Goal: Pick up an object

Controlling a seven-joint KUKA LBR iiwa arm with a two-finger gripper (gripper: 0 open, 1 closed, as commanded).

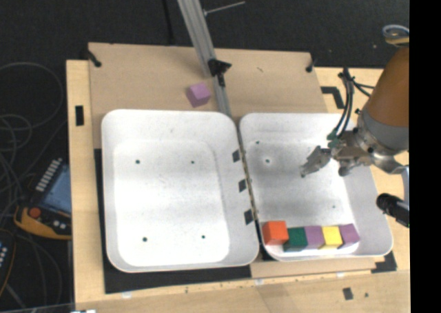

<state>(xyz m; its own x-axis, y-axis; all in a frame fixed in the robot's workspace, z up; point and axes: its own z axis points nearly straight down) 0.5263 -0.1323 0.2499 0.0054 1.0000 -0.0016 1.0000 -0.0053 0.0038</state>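
A dark floor with loose cables surrounds the counter [165, 70], a pale wooden board that carries two white bins side by side. The arm [391, 98] reaches in from the right, its orange band above the grey wrist, and the fingers [324, 162] hang over the right bin [289, 187], pointing down and to the left. Two prongs show there, one toward the left and one toward the right, set somewhat apart, with only bare bin floor visible between them; they hold nothing. Below the fingers, well apart from them, a row of five blocks lies along the near rim of the right bin: an orange block [276, 231] at the left end, then a green block [297, 238], a lilac block [315, 236], a yellow block [333, 236] and a purple block [349, 233], each touching its neighbour. Far to the left of the fingers and higher in the view, a pink block [198, 94] sits on the bare counter beyond the left bin [169, 187]. A slanted metal rail [200, 36] crosses above the bins, ending near the gap between them.
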